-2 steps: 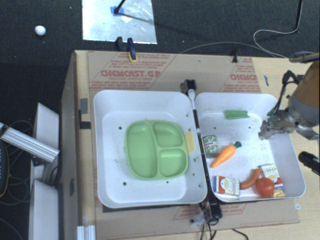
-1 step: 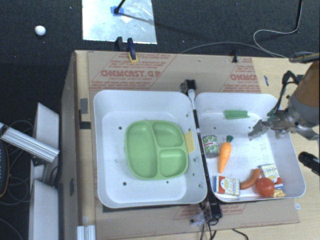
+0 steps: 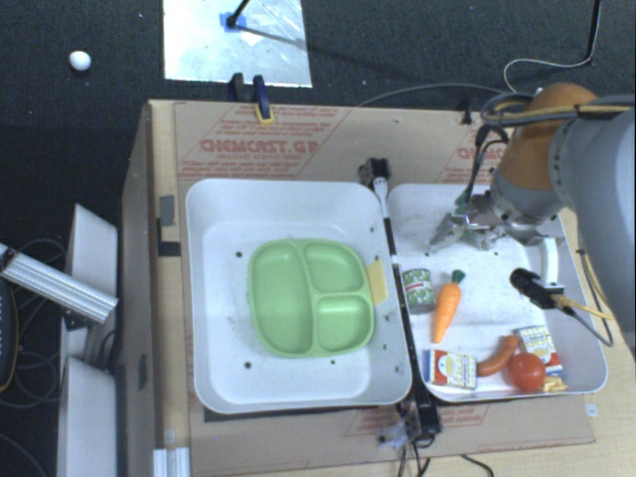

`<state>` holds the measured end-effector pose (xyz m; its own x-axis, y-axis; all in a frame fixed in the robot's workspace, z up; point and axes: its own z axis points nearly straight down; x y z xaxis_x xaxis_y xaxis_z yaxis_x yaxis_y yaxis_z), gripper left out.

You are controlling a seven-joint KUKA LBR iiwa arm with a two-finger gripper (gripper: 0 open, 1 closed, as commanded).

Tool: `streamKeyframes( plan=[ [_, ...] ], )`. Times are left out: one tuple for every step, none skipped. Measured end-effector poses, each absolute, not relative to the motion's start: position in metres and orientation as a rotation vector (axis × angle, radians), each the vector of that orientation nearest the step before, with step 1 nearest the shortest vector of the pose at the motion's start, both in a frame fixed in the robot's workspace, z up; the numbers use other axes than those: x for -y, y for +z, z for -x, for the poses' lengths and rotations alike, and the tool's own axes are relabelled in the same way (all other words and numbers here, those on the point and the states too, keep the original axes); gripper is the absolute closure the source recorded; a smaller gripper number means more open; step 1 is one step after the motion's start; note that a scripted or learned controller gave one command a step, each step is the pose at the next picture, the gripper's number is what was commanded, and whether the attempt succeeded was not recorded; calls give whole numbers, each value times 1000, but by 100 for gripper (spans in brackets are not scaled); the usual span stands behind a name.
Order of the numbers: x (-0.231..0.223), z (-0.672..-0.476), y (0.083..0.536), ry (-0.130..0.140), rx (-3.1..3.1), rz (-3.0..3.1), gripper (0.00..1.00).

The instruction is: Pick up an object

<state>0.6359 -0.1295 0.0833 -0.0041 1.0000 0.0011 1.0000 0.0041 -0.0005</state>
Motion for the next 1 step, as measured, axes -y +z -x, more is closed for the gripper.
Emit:
streamKeyframes(
  plan=[
    [208,-596,186,-2,2228,2224,0]
  ],
)
